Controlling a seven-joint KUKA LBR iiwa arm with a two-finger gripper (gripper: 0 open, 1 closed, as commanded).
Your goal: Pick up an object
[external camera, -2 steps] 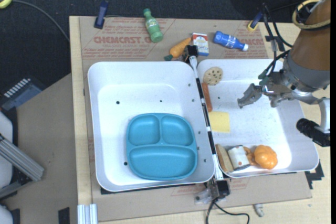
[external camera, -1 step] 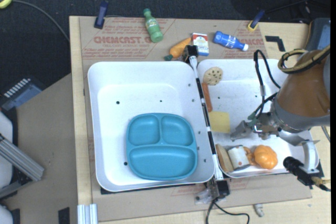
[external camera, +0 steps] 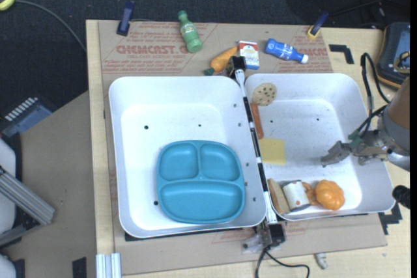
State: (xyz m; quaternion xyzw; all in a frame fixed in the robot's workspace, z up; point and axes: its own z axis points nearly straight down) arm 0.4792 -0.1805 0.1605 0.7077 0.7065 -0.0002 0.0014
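- We see a dark carpeted floor around a cardboard-topped bench [external camera: 163, 49] printed with red lettering, bearing two shallow white bins side by side.
- In the left bin [external camera: 130, 101], a blue divided plate [external camera: 201, 180] lies toward six o'clock, with three compartments.
- In the right bin [external camera: 313, 101], a round speckled cookie [external camera: 264, 94] sits at eleven o'clock, a yellow square slice [external camera: 273, 152] rests near the dividing wall at about nine o'clock, and an orange lumpy toy [external camera: 330, 195] lies at six o'clock just beside a small white and brown item [external camera: 294, 194].
- A thin brown stick [external camera: 257, 122] lies along the right bin's left wall.
- The gripper [external camera: 332, 157] reaches in from three o'clock, low over the right bin's floor; we see nothing between its fingers, which look slightly apart, well clear of the orange toy below it.
- Behind the bins at twelve o'clock we find a green bottle [external camera: 190, 32], an orange carrot-like toy [external camera: 223, 60], a small white carton [external camera: 248, 54] and a blue bottle [external camera: 285, 51] lying on the cardboard.
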